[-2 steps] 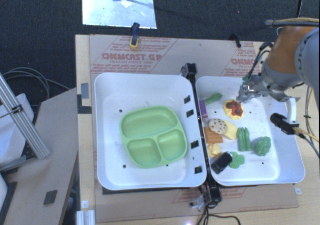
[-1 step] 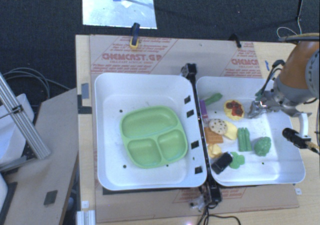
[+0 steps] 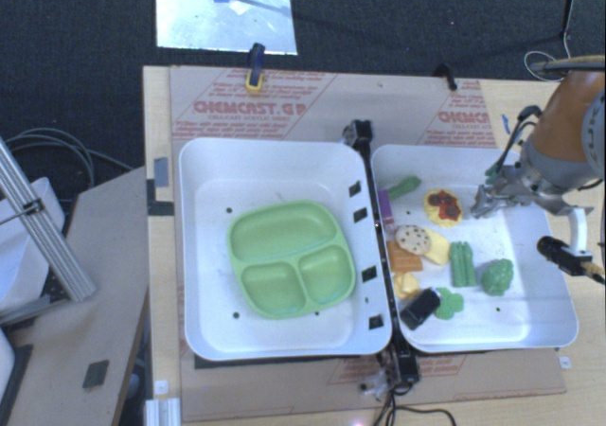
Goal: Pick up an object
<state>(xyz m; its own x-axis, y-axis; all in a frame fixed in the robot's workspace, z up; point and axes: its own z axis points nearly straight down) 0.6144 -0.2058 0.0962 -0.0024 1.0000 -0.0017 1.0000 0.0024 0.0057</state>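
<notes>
Camera view: gripper (image 3: 485, 201) hangs over the right bin (image 3: 544, 325), finger state unclear. Green asparagus (image 3: 462, 263) lies lower left, long axis running top-to-bottom.

Bench (image 3: 284, 93) with two white bins (image 3: 204, 225)

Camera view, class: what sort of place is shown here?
Probably a robotics lab test bench, not a kitchen. A grey arm with a gripper reaches over two white bins, one holding toy food and the other a green divided tray, with cables trailing nearby.
</notes>
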